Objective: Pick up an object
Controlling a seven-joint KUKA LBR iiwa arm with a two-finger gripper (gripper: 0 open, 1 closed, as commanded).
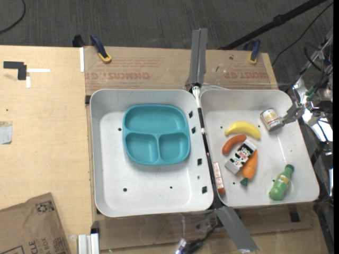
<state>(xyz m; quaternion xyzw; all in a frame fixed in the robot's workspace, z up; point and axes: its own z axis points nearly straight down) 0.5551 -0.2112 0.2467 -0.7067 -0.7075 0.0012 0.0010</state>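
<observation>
The small can lies at about one o'clock in the right bin, just beside the pincer. Whether the pincer is open I cannot tell. The can seems the chosen object, being nearest the arm. Banana, carrot and green bottle lie toward six o'clock.

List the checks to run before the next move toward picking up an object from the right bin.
1. Hand over the right bin: ok, at its upper right.
2. Target nearby: ok, small can lies right at the hand.
3. Can held: cannot tell.
4. Can free of neighbours: ok, banana lies apart from it.
5. Other picks crowded: not ok, carrot, small box and sausage touch.
6. Green bottle isolated: ok.
</observation>
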